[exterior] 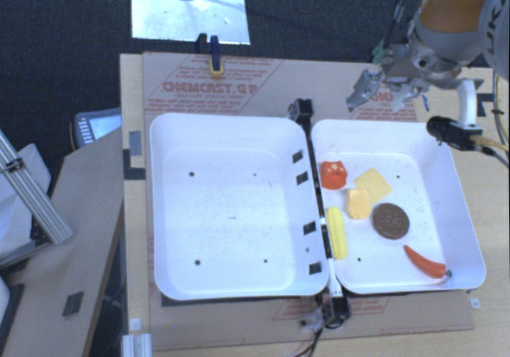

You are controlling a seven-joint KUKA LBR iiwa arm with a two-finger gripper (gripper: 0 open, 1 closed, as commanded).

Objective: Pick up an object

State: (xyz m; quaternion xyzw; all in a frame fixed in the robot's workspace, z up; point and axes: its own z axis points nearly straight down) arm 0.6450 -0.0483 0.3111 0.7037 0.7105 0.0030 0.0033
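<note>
The claw (pixel 386 92) is being held above the bench, beyond the far rim of the right bin (pixel 462 188); its fingers are spread and nothing is being gripped. Below it, nearer the camera, six items are being kept in that bin: tomato (pixel 333 174), cheese slice (pixel 372 184), butter block (pixel 358 204), cookie (pixel 390 221), corn cob (pixel 337 233), chili pepper (pixel 424 262). The left bin (pixel 159 188) is being seen well to its left.

Bench (pixel 103 188) bears cardboard sheet (pixel 239 80) under 2 bins (pixel 231 204).
</note>
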